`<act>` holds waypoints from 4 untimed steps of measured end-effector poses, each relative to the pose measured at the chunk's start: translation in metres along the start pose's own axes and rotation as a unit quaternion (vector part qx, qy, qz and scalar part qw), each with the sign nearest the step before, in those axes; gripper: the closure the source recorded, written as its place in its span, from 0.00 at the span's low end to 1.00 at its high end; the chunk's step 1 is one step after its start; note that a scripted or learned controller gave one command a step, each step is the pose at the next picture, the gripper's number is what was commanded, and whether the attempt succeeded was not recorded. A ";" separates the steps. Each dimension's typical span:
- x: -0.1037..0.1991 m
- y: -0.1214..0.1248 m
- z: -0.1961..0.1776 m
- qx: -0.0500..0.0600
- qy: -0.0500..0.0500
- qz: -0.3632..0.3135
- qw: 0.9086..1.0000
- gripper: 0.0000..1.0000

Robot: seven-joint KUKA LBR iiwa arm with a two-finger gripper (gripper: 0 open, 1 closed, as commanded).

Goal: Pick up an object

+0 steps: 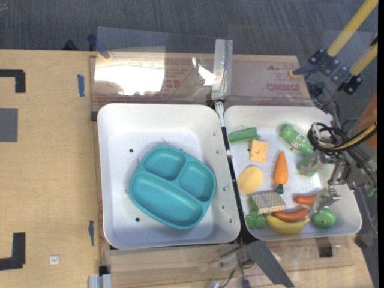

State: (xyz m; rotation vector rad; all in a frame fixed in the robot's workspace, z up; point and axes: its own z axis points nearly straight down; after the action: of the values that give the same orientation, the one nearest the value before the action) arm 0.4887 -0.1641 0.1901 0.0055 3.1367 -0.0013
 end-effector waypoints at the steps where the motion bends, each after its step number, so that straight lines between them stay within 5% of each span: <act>1: -0.003 0.037 0.093 0.001 -0.003 0.031 1.000 0.00; 2: -0.088 0.073 -0.013 -0.001 -0.002 0.329 0.944 0.00; 3: -0.114 0.043 0.101 0.000 -0.005 0.381 0.925 0.00; 4: -0.116 0.044 0.088 0.000 -0.010 0.379 0.925 1.00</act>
State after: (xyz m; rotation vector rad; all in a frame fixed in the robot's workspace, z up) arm 0.6056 -0.1209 0.1023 1.1876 2.8826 0.0018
